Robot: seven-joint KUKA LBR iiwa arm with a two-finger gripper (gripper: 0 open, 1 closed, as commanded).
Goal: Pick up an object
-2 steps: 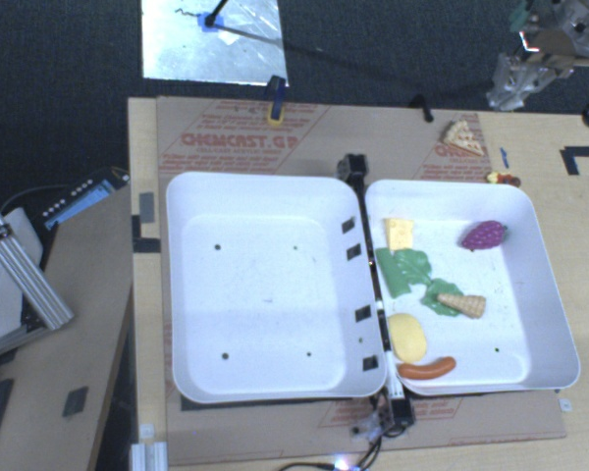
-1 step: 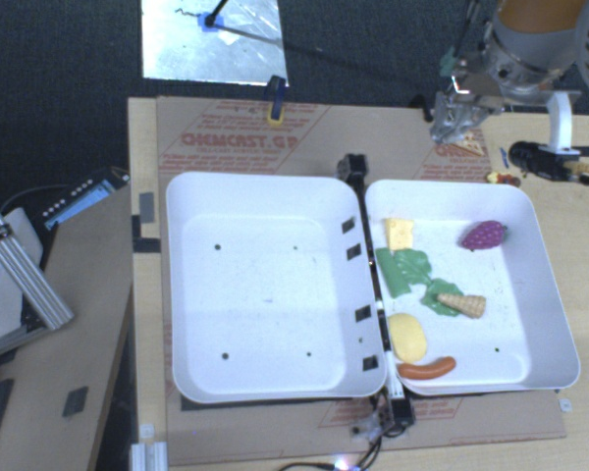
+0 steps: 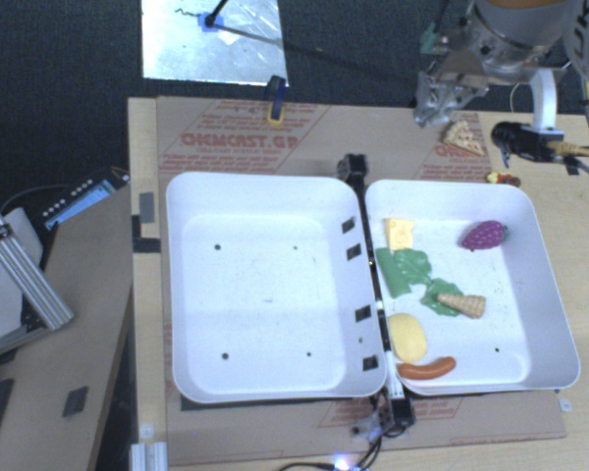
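My gripper [image 3: 450,116] hangs high over the far edge of the right bin [image 3: 540,292]. It is shut on a small tan and red pizza slice [image 3: 464,138], which dangles from the fingertips. In the right bin lie a purple grape bunch [image 3: 483,235], a yellow cheese block [image 3: 400,233], a green leafy piece [image 3: 404,270], an ice cream cone [image 3: 462,304], a yellow lemon-like piece [image 3: 407,336] and an orange sausage [image 3: 427,367].
The left bin [image 3: 265,283] stands beside the right one, joined by a black-clipped divider [image 3: 368,263]. Brown cardboard [image 3: 245,135] lies under both. A shiny sheet [image 3: 211,27] is at the far left and a grey rail [image 3: 20,273] at the left edge.
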